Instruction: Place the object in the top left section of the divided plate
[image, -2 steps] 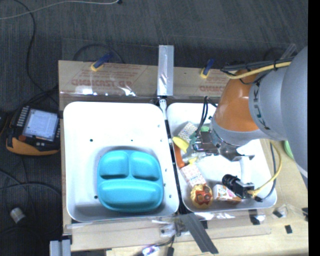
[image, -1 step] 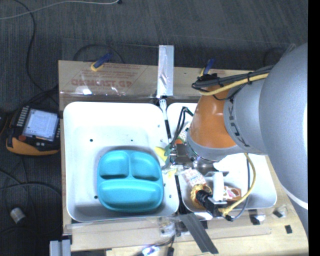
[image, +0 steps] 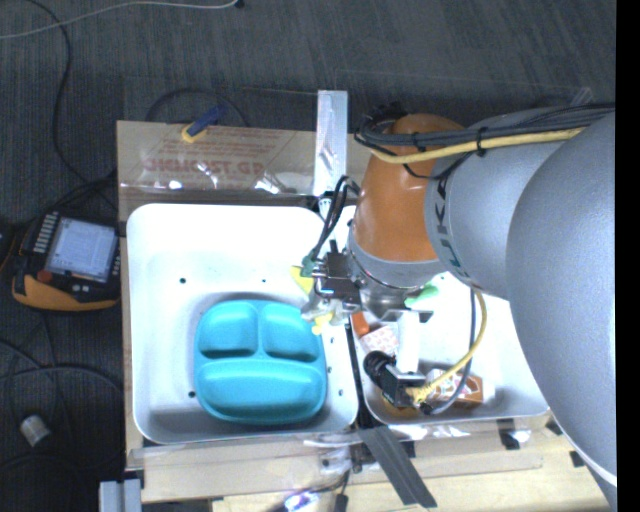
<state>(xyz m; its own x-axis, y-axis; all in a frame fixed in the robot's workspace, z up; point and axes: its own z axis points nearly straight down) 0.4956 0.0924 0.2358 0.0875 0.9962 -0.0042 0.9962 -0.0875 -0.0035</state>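
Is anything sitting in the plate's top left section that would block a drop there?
Nothing visible does. The top left section of the blue plate looks bare. The arm hangs over the wall between the two bins, right of the plate.

A blue divided plate (image: 262, 362) lies in the left white bin (image: 160, 250), its two small sections toward the top. The grey arm (image: 530, 240) reaches in from the right — its orange band (image: 395, 205) hangs above the seam between the bins — over the right bin (image: 515, 385).
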